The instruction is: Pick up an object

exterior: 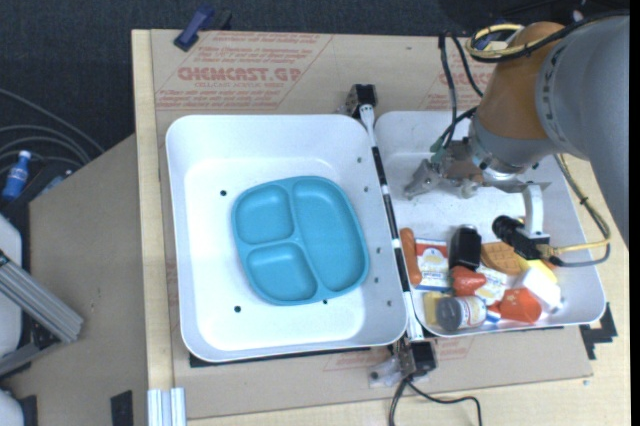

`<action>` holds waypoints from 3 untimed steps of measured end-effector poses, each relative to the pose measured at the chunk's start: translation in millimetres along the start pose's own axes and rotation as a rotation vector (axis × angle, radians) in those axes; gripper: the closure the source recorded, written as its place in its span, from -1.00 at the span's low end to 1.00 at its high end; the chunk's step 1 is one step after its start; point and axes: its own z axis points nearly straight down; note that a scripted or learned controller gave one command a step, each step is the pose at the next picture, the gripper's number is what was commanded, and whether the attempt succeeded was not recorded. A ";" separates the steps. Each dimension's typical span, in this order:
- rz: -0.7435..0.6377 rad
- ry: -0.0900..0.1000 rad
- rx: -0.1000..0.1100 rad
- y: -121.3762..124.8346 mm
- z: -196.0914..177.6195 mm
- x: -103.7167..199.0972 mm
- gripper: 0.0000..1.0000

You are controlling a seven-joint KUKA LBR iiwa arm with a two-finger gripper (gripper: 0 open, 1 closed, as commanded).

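Arm (560,84) comes in from the right, grey links with the orange band, bulk of it hanging over the back half of the right bin (400,136). Left bin (190,214) sits left of the gripper, touching the right bin along the middle seam. It holds a blue divided plate (298,239), three compartments, lying flat, well left of the gripper.

Gripper (437,176) is low over the bare back part of the right bin, pointing left. Can't tell whether it's spread or closed; nothing visible between the tips.

Pickable stuff is all piled in the front of the right bin, nearer the viewer than the gripper and apart from it: a red and white packet (432,266), a black block (465,247) beside it, a brown rounded piece (503,259), a small jar (449,314) at the front edge, a yellow and white item (541,286) furthest right. They touch and overlap each other.
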 end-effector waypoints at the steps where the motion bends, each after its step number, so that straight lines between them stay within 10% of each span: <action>1: 0.000 0.000 -0.002 0.3 -9.9 0.1 1.00; 2: 0.000 0.000 -0.001 0.2 -9.7 0.2 -1.00; 3: 0.001 0.000 0.003 -58.8 0.6 1.7 -1.00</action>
